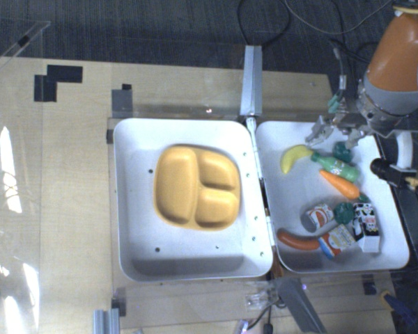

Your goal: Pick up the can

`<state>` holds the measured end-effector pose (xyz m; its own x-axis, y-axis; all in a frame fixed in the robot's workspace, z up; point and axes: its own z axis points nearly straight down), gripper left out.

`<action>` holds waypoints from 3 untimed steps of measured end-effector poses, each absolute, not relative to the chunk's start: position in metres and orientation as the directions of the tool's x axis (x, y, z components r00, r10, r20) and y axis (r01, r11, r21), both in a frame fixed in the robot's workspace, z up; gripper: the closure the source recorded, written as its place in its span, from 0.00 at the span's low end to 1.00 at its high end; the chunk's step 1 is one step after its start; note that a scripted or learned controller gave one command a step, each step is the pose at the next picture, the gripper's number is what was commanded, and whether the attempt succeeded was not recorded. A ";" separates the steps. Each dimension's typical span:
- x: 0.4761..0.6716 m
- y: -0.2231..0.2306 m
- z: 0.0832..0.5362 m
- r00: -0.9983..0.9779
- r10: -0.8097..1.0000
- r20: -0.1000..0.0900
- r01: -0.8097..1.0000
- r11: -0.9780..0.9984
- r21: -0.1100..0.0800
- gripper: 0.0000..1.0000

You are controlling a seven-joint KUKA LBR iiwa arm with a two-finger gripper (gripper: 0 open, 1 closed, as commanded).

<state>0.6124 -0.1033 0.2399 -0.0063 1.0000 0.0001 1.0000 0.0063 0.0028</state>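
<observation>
From above, the can lies on its side near the front of the right bin, between a sausage and a milk carton. The gripper hovers over the bin's far edge, fingers spread and holding nothing, beside a banana and carrot. A yellow loaf-shaped thing sits in the left bin.

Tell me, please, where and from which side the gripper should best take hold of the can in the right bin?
The can seems to lie on its side, so gripping across its round body from straight above looks best. The sausage lies just below it and a green toy and carton crowd its right, so the fingers would likely fit better at its left end. The gripper hangs over the bin's far edge.
</observation>
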 end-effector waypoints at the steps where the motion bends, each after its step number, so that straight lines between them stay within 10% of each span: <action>1: 0.571 -0.127 0.118 0.134 0.991 0.000 0.991 -0.134 0.002 0.00; 3: 0.491 -0.116 0.089 0.247 0.969 0.001 0.969 -0.247 0.014 0.00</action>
<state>0.4908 -0.1160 0.0890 0.2468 0.9691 0.0014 0.9690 -0.2468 0.0136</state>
